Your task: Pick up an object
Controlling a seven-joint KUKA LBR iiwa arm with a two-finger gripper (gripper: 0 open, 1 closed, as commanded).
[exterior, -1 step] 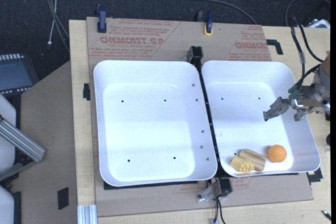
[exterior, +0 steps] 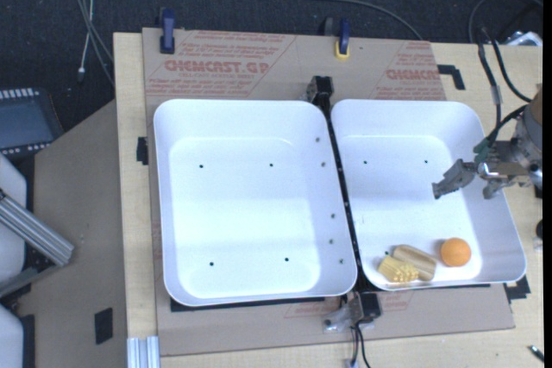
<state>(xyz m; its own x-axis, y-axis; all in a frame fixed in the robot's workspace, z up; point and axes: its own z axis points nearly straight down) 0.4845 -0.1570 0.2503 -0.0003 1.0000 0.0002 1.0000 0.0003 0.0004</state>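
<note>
Two shallow white plastic bins side by side on a wooden surface (exterior: 129, 185) covered by a brown printed sheet (exterior: 259, 60). Left white bin (exterior: 250, 202): just bare floor with small dark holes. Right white bin (exterior: 405, 185): three items clustered at its 6 o'clock edge. Small round orange ball (exterior: 455, 252) toward 5 o'clock. Tan elongated bread-roll-like piece (exterior: 416, 257) just beside the ball at its 9 o'clock side, close but contact unclear. Yellow bumpy corn-cob-like piece (exterior: 398, 271) touching the roll at its 7 o'clock end.

Grey arm enters from 3 o'clock, over the right bin's right rim. Hand (exterior: 466, 177) sits at about 3 o'clock in the right bin, well apart from the item cluster. Two dark fingers (exterior: 450, 182) splayed apart, wide, nothing between them. Height above bin floor can't be told.

Blue clamp (exterior: 166, 28) and blue-yellow clamp (exterior: 342, 39) at the sheet's 12 o'clock edge. Cables on dark floor beyond.
</note>
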